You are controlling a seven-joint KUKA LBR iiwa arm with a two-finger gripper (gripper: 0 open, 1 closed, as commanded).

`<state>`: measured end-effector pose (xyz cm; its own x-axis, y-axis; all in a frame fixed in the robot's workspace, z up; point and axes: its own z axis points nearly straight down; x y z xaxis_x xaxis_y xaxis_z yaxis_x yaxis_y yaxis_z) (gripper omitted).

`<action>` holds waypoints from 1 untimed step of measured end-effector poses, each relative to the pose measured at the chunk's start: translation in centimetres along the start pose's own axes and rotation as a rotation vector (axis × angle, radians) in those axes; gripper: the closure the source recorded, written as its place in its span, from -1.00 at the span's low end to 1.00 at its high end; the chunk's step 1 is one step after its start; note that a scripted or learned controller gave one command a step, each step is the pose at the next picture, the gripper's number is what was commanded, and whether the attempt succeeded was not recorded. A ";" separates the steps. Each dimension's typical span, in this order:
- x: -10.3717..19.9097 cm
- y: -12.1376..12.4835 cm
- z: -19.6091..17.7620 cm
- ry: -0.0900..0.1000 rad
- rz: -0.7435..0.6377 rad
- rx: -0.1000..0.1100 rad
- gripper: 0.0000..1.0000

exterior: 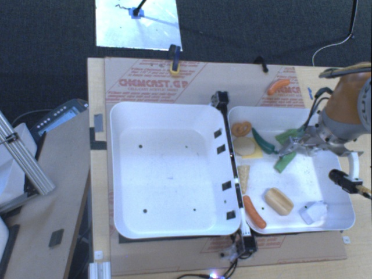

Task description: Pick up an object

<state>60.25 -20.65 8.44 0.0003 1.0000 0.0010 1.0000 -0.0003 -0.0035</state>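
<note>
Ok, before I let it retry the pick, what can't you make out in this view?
- Gripper: fingers too small and blurred over the green pieces to tell open from shut, or any hold.
- Arm: cut off by the right edge past the orange band.
- Green pieces: blurred together under the gripper; count unclear.
- Pale object in the right bin's near corner: too blurred to identify.

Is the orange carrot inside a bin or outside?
Outside. The carrot lies on the brown board behind the right bin, beyond its back rim.
</note>
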 end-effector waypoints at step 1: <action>2.7 1.7 -0.1 -0.002 -0.007 -0.007 -1.00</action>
<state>61.98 -17.98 8.51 -0.0068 1.0000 -0.0011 1.0000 0.0068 0.0037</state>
